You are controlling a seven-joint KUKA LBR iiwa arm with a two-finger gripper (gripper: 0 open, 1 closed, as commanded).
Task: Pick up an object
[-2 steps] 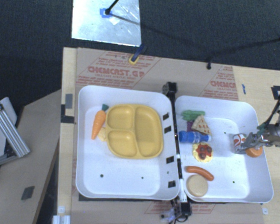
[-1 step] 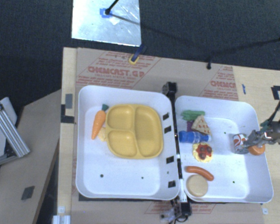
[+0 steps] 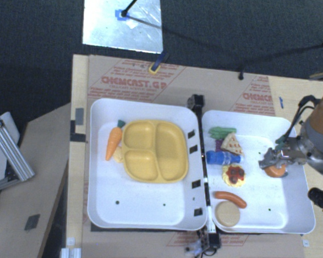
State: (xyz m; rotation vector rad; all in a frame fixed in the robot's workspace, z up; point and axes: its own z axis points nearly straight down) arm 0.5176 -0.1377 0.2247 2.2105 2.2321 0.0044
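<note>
The arm [image 3: 322, 128] entered from the right edge of the camera view, its grey casing and orange band sitting high at that side. From there it bent down and leftward, ending in a grey wrist. Dark cables looped along the upper side of the wrist. The gripper [image 3: 273, 159] hung low at the end of the wrist, pointing left and down. Its metal parts were small and blurred, so their spread could not be made out.
</note>
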